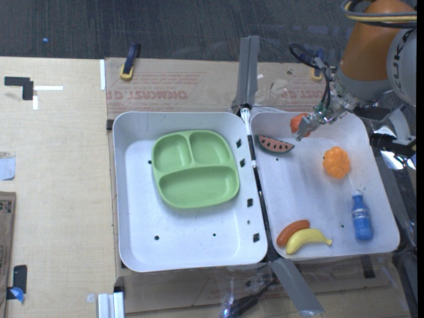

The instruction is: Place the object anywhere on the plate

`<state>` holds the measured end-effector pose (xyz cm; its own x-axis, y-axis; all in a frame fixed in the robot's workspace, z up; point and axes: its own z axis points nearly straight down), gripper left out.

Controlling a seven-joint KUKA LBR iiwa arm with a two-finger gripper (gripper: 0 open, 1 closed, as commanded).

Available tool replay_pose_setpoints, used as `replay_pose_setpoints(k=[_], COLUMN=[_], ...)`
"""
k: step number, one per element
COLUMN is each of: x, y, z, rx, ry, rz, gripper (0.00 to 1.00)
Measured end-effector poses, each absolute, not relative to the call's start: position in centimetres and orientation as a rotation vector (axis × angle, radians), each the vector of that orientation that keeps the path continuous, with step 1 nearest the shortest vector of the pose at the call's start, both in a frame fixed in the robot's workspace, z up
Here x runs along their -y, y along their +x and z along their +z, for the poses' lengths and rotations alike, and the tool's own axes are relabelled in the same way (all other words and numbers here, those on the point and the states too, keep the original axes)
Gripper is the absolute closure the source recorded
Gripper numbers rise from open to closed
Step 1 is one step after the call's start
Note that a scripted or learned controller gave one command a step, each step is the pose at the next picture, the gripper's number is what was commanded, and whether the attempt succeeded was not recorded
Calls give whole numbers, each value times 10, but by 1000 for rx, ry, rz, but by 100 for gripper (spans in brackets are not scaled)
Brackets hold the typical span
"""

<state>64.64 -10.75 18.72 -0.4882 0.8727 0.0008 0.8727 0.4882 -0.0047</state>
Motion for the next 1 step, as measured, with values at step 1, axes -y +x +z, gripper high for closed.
replay_pose_setpoints(k=[1], x=[45], y=[590], z=[188], rx=[2762], ry=[-1486], rz=[5], gripper=[100])
